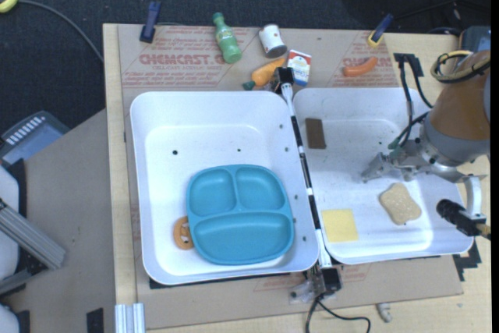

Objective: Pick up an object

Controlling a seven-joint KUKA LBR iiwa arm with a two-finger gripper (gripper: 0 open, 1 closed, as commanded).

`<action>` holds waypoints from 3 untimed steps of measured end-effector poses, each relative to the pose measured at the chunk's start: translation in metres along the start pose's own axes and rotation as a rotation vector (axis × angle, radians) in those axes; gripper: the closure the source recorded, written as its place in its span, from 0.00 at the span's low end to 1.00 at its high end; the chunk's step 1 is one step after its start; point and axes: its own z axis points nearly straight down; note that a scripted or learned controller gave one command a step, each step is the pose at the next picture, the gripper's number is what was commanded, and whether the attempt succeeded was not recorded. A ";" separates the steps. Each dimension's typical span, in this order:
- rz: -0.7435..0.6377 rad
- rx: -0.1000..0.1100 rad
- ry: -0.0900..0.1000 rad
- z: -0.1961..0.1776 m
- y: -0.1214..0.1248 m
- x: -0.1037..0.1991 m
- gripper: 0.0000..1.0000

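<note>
The camera view shows the gripper (387, 165) low in the right bin (351, 109), empty, its fingers spread apart. The bread slice (400, 204) lies just at five o'clock from it. It looks light, soft and crumbly, so a gentle grip across its short sides seems best.

Two white bins are seen side by side on the bench (117, 168). In the left bin (156, 129), a blue divided plate (238, 213) is set toward the front edge, with a small orange piece (182, 234) touching its left side. In the right bin (351, 109), a brown block (315, 132), a yellow square (340, 224) and a tan bread-like piece (400, 204) are spread apart. The gripper (386, 168) is lowered just beside the bread-like piece. A green bottle (227, 39) is laid near the bench's back edge.
</note>
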 end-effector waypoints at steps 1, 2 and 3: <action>0.000 -0.003 0.000 0.005 -0.057 -0.012 0.00; 0.000 -0.006 -0.001 -0.005 -0.056 -0.012 1.00; -0.003 -0.009 0.000 0.004 0.006 0.078 1.00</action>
